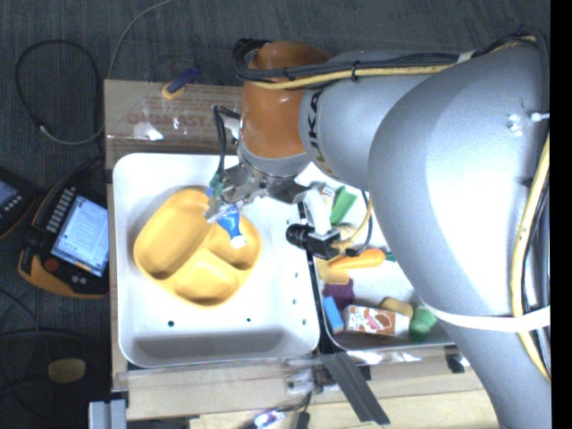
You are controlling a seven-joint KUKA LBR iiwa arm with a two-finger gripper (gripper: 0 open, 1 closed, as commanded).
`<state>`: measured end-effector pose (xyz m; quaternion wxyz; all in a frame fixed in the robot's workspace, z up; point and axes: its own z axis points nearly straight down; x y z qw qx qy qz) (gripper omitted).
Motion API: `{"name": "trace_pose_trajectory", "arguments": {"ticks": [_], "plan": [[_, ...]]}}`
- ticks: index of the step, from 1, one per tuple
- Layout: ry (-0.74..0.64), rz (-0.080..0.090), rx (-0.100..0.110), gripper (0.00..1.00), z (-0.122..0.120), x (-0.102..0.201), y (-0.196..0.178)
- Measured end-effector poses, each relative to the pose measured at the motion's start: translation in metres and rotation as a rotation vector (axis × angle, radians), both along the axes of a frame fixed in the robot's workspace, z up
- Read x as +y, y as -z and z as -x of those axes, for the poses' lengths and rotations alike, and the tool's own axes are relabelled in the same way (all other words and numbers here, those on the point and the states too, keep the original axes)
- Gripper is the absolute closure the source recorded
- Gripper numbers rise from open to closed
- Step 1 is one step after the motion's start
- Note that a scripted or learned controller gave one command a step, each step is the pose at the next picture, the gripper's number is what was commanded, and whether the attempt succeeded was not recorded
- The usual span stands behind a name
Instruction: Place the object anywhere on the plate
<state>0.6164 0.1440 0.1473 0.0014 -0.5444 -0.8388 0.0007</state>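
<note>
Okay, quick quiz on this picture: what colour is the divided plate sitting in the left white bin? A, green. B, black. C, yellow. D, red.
C: the divided plastic plate in the left white bin is plainly yellow, and a small blue and white object lies over its upper right part, just below the gripper.

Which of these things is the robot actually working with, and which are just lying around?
In the job:
yellow plate in the left bin
blue and white object over the plate
gripper

Lying about, right bin:
carrot
juice carton
green toys
</note>
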Motion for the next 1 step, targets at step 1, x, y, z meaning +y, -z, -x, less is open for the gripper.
{"name": "trace_pose_trajectory", "arguments": {"ticks": [1], "plan": [[0.0,-0.001,0.0,0.0,0.0,0.0,0.0]]}}
